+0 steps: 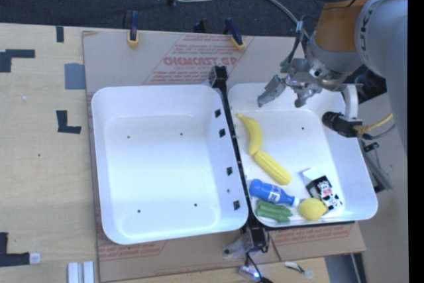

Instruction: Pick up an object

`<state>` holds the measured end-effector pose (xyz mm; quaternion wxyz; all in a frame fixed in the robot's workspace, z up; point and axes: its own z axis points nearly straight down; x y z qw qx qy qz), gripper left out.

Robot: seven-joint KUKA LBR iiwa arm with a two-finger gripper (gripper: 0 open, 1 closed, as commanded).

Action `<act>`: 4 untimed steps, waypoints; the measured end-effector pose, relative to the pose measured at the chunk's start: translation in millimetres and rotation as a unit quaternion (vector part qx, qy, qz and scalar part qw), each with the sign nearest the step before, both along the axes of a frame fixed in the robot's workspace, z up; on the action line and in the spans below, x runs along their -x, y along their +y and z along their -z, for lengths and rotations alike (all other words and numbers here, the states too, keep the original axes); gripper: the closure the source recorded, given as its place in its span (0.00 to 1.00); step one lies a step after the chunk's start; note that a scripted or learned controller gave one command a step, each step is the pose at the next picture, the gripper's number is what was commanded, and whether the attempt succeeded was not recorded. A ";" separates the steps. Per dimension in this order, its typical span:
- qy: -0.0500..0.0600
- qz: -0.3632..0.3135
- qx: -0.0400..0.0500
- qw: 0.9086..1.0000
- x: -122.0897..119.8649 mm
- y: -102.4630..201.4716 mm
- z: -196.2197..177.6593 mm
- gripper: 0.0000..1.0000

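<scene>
The gripper (286, 93) hangs with its fingers spread and nothing between them, above the upper part of the right bin (344, 162). Below it the banana (251, 133) lies lengthwise, running from upper left down toward the corn cob (273, 168).

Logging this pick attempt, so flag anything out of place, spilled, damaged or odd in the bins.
Nothing stands out. The banana, corn cob, blue bottle, green pepper, lemon and small black card all lie inside the right bin, bunched toward its near end. The open gripper hangs over its far end, holding nothing.
</scene>
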<state>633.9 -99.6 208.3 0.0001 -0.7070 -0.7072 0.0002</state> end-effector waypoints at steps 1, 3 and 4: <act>0.004 0.000 0.000 1.000 4.3 4.1 84.4 0.00; 0.001 0.000 0.000 1.000 54.6 0.9 125.9 0.00; -0.001 0.000 0.000 1.000 67.4 5.6 123.0 0.00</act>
